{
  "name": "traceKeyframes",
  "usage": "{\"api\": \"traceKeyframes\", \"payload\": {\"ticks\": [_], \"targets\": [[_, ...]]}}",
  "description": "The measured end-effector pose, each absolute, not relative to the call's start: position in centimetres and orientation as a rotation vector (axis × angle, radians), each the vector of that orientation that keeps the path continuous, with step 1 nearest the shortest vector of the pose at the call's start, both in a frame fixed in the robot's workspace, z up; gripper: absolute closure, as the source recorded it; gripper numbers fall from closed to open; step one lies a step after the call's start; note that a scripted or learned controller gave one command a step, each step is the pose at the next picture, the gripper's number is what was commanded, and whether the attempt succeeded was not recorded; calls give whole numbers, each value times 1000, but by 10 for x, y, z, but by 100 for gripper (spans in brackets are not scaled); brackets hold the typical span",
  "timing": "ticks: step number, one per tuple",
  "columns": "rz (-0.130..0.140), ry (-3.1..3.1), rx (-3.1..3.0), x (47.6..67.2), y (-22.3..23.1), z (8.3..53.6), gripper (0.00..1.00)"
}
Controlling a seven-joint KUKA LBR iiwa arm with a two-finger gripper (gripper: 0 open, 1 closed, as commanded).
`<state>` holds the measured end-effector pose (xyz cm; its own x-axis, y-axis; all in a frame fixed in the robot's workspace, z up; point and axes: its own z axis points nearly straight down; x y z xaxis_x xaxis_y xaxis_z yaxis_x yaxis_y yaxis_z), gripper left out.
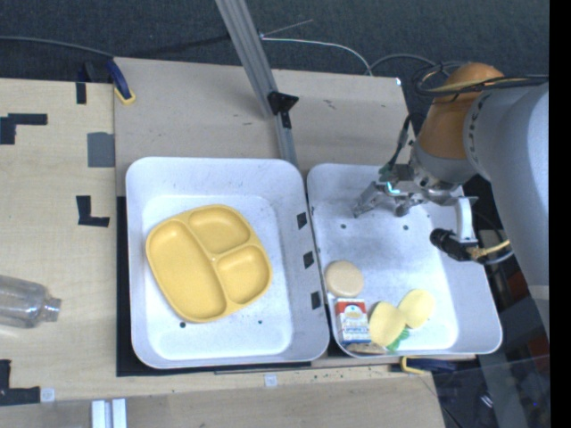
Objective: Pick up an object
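- Camera view shows the gripper [385,200] over the far part of the right bin [464,328], near its far edge, with bare bin floor beneath it and nothing between its fingers; whether the jaws stand wide or narrow cannot be told at this size and slant.
- Candidate objects lie clustered at the near edge of the right bin: a round beige piece [343,279], a small carton [353,320] with red and blue print, and two pale yellow pieces [401,317] just beside it, with something green at their near side.
- Judged by look, the round beige piece is light and possibly soft, so a grip across its width should hold, though it could squash or roll.
- The small carton seems stiff and flat-sided, probably the surest hold, taken across its narrow sides; its neighbours crowd it closely.
- The two pale yellow pieces look smooth and rounded, likely slippery, and they touch one another, so fingers may nudge one while closing on the other.
- In the left bin [143,328] lies a yellow divided tray [208,261], wide and shallow, apparently rigid plastic; only its rim offers a hold.
- What the green thing is, and the carton's near end against the bin wall, are hard to make out.
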<state>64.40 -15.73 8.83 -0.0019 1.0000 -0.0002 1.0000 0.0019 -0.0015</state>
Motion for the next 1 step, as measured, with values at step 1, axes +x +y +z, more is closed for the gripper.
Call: {"api": "traceKeyframes", "payload": {"ticks": [1], "targets": [[1, -2223, -2219, 644, -157, 88, 0]]}}
